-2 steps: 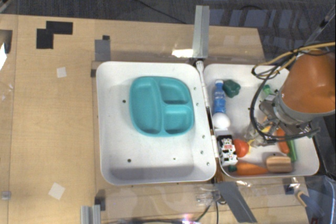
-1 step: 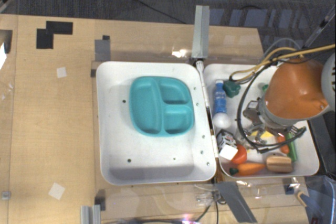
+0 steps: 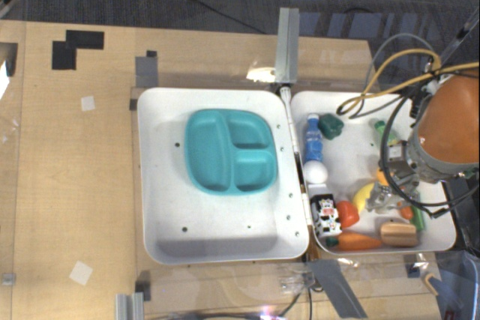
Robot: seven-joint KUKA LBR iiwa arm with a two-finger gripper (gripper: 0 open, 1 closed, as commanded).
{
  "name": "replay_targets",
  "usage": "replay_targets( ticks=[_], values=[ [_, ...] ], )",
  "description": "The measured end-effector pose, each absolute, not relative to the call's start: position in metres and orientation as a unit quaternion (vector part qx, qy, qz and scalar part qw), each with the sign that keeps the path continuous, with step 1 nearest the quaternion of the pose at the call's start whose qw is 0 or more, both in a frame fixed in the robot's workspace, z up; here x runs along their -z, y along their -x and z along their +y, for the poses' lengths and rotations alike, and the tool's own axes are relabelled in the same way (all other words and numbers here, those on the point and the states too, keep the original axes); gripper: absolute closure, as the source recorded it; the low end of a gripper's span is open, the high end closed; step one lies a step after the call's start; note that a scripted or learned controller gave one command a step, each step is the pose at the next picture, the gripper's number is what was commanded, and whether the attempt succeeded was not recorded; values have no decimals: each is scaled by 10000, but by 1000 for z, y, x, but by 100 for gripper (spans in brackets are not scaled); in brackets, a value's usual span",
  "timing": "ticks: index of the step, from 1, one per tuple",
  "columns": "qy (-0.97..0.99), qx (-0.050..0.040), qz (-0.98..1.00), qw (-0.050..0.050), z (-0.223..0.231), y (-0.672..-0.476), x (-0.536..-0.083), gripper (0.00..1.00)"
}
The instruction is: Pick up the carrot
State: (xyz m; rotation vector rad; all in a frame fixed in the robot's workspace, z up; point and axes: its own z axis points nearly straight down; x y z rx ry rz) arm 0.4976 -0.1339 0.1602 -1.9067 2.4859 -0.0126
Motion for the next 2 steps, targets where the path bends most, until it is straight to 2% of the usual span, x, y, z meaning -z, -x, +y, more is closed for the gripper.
replay_targets(
  ticks=[1,2],
  values=[
    [5306,30,8476,44,-158,-522,-92,100],
    [5138,87,8579,64,-209,-509,-223,100]
  ],
)
